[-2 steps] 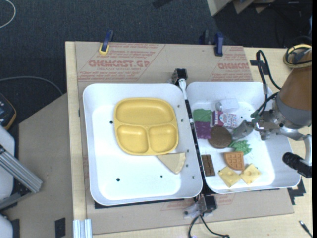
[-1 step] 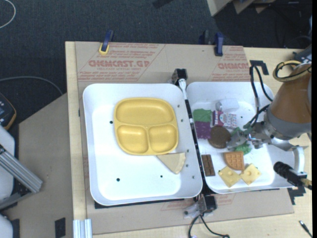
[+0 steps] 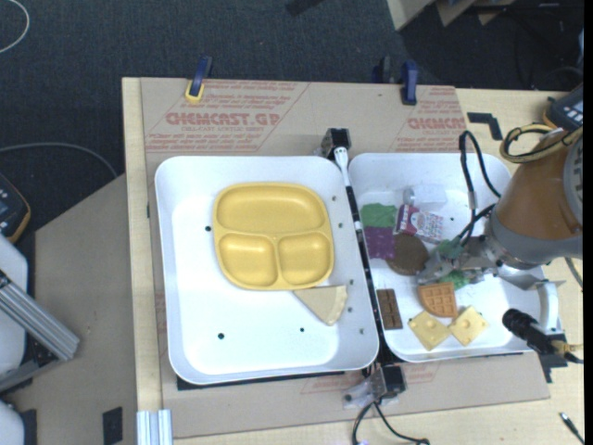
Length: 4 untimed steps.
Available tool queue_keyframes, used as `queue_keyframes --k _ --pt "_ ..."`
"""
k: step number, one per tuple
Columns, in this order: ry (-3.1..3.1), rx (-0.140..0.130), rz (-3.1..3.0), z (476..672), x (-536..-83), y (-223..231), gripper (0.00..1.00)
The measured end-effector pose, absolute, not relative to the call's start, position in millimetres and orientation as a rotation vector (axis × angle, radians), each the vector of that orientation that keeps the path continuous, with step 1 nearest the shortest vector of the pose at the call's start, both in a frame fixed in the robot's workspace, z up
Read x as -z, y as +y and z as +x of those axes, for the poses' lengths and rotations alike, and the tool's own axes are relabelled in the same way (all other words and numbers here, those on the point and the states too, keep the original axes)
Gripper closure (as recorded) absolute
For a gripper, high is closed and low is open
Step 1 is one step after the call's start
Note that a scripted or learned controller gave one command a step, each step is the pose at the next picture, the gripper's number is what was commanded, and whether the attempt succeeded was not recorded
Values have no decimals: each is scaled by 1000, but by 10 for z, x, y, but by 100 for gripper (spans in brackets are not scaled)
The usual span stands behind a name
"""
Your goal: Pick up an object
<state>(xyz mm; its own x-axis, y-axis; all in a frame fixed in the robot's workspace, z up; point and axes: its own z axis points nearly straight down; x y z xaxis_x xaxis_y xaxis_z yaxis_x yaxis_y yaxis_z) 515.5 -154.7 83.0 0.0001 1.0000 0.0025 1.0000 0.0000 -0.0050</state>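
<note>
Two white bins are sitting side by side on a brown board. The left bin is taking up the middle of the frame, and a yellow divided plate is lying in its upper half, flat, with one long compartment above two smaller ones. A pale wedge of toy food is lying just below the plate's lower right corner, near the wall that the two bins share.

The right bin is holding a cluster of small toy foods. A green piece is lying near the bin's left wall, with a purple piece just below it. A red and white packet is resting to the right of the green piece. A brown round piece is sitting just beside the purple one. Lower down, a dark chocolate bar is lying along the left wall, a waffle is lying at the centre, and two yellow cheese pieces are lying near the bottom edge.

The arm is reaching in from the right edge of the frame, its orange band showing above the wrist. The gripper is hanging low over the right bin, between the brown round piece and the waffle. Whether it is open, closed or gripping anything cannot be told from this angle.
</note>
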Motion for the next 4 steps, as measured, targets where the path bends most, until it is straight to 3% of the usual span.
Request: queue_keyframes --k 1,4 --pt "-2219 0 -2223 5162 -948 -1554 100" --pt "-2226 3 -2224 5093 -2268 -1653 100"
